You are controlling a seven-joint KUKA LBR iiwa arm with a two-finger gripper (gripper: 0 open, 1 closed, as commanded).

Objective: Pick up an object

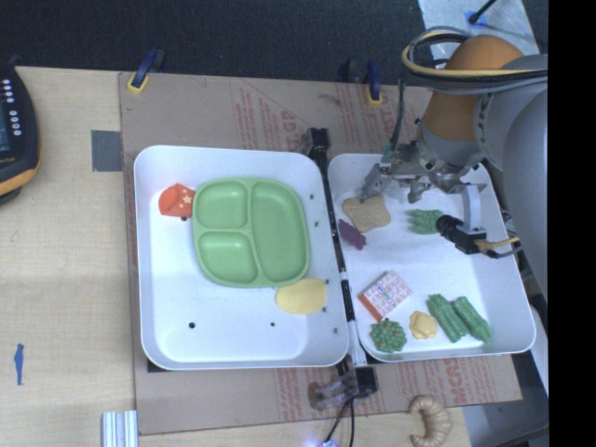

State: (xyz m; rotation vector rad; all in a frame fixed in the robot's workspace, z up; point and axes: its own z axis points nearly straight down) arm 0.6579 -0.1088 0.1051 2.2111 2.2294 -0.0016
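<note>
Nearest the camera, at the counter's front edge, a curled tan object [430, 419] is seen lying outside both bins. Just behind it, along the front wall of the right bin [507, 291], a green broccoli-like toy [388, 334], a small yellow piece [423, 324] and two green pods [457, 317] are lined up, with a red-and-white checked packet [385, 292] a little further back.

In the left bin [154, 250], a green divided plate [251, 230] is set near the middle, a red item with a yellow star [176, 200] is found touching its left rim, and a yellow lemon-like piece [302, 296] lies at its front right corner.

The gripper [399, 182] is positioned low over the back left corner of the right bin, just beside a tan toast-shaped piece [366, 214]. Whether it is parted or closed cannot be told from this view, and nothing is seen held in it. A small purple piece [352, 235] lies just in front of the toast, and a green leafy toy [426, 220] to its right.

The approach step is judged to be in hand, with no object lifted yet. A descent centred on the toast, well clear of the bin wall, would be called for next, then a closing and a lift.
</note>
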